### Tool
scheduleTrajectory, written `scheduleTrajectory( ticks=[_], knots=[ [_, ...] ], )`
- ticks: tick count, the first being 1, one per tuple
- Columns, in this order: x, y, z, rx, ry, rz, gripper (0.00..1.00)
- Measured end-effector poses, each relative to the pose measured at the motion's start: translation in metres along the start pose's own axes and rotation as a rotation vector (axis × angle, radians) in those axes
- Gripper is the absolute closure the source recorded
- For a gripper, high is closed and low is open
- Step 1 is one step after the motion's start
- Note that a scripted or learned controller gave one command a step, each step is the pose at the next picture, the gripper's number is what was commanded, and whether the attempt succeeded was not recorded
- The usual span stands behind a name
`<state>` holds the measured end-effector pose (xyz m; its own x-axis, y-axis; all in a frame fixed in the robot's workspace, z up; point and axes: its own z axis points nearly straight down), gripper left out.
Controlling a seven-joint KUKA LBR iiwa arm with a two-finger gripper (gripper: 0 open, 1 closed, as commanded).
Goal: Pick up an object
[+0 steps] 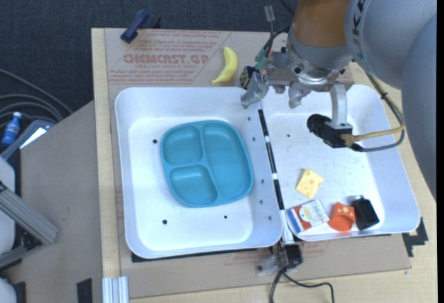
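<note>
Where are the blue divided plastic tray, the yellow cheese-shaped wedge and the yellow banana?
blue divided plastic tray [206,163], camera view, central ridge.
yellow cheese-shaped wedge [309,184], camera view, top face.
yellow banana [226,66], camera view, middle of curve.

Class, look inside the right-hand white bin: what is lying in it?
A yellow cheese wedge, a small carton, an orange piece and a black block. The arm covers the bin's far end.
</note>
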<state>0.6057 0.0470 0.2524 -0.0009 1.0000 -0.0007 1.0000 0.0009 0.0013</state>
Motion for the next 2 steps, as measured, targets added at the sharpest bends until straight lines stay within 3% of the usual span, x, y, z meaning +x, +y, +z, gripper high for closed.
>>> scheduleTrajectory(
  ticks=[1, 2],
  knots=[
    [-0.014, -0.05, 0.068, 0.004, 0.001, 0.002, 0.0],
    [-0.124, -0.021, 0.068, 0.0, -0.001, 0.002, 0.0]
  ],
)
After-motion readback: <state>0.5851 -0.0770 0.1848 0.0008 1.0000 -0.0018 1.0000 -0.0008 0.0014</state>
